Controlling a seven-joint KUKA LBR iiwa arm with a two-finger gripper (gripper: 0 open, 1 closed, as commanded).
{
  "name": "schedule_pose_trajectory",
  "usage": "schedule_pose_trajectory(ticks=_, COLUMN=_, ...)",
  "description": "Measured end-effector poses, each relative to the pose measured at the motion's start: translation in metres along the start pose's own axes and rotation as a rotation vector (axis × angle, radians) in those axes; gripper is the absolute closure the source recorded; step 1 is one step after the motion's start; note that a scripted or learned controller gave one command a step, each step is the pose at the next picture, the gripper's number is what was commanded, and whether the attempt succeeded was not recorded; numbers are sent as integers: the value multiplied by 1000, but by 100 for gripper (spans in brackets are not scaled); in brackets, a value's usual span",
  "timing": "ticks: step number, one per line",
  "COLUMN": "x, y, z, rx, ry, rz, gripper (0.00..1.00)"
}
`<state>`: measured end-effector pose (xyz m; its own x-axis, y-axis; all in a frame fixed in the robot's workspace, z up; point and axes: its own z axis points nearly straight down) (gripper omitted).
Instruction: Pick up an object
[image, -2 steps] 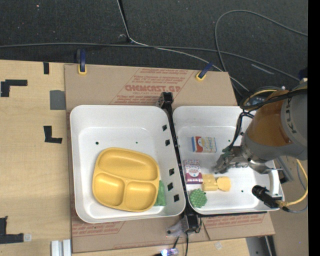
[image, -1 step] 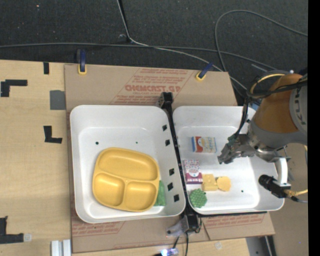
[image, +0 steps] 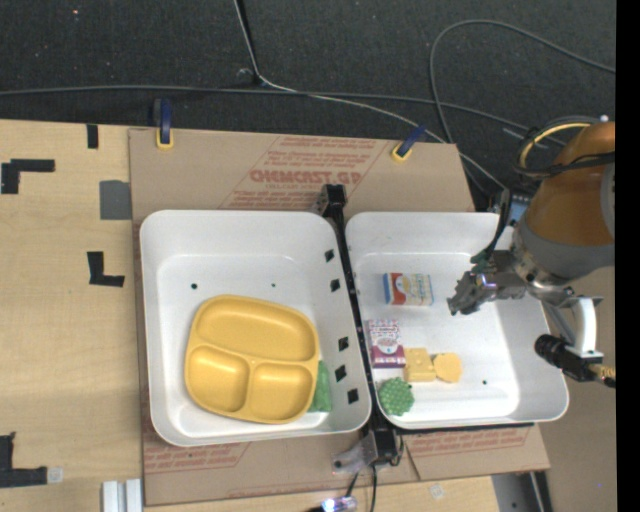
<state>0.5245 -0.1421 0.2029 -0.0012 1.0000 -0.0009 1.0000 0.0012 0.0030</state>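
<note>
Objects for picking lie in two white bins set side by side on a cardboard sheet (image: 300, 170), which covers a wooden bench (image: 60, 300).

Left bin (image: 160, 240) holds a large yellow tray (image: 250, 358) with three compartments. It takes up most of the floor toward the near side. A thin green piece (image: 322, 388) is wedged between the tray's right edge and the bin's right wall.

Right bin (image: 430, 225) holds the smaller things, all in its left half. A small white box (image: 407, 289) with red and blue print lies toward the far side, near the middle of the bin. Nearer, by the left wall, lies a purple and white packet (image: 385, 342). Just right of the packet sits a pale yellow block (image: 419, 365), touching a rounder yellow piece (image: 449, 368) on its right. A knobbly green ball (image: 397, 397) sits in the near left corner, just beside the block.

Arm (image: 570, 215), grey with an orange band, reaches in from the right above the right bin's right edge. Its dark gripper (image: 466, 298) hangs over the bin's middle, right of the white box and apart from it, farther than the yellow pieces. It appears only as a dark shape, so whether it is spread or closed cannot be told.

Two blue and yellow clamps (image: 162, 130) hold the sheet's far edge. Black cables (image: 300, 88) run across the dark floor beyond.
</note>
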Motion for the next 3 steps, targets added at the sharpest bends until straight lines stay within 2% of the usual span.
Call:
schedule_pose_trajectory(ticks=2, x=98, y=20, z=-24, rx=4, ry=2, rz=-6, gripper=100)
schedule_pose_trajectory(ticks=3, x=147, y=25, z=-14, rx=6, ry=1, rz=-4, gripper=100)
